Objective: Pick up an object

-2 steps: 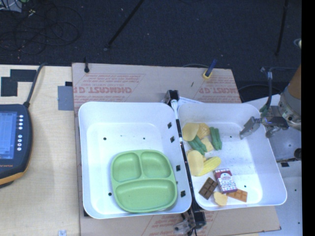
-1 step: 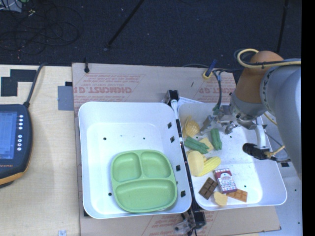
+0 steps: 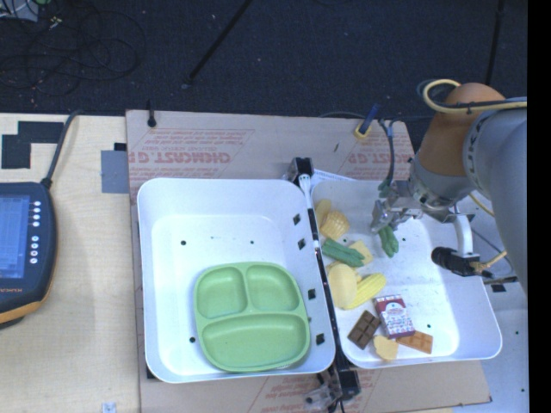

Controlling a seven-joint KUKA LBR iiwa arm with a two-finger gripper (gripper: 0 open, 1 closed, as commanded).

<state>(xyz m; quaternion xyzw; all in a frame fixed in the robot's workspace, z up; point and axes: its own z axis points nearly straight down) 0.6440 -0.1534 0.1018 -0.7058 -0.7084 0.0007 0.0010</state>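
Note:
My gripper (image 3: 389, 224) hangs over the upper middle of the right bin (image 3: 465, 308). A small dark green vegetable (image 3: 390, 243) sits between its fingers and points downward, so the gripper is shut on it. Left of it in the same bin lie a yellow corn piece (image 3: 334, 224), a long green pod (image 3: 343, 252), a yellow fruit (image 3: 343, 282) and a second corn cob (image 3: 373, 284). Nearer the front lie a red carton (image 3: 394, 315), a brown chocolate bar (image 3: 363, 328), a cheese wedge (image 3: 386, 348) and an orange cracker (image 3: 417, 342).
The left bin (image 3: 172, 231) holds a green divided plate (image 3: 251, 315). A black divider (image 3: 315, 265) runs between the bins. The arm (image 3: 482, 144) enters from the right over the right bin's far corner. A tablet-like pendant (image 3: 17, 243) lies at the far left of the bench.

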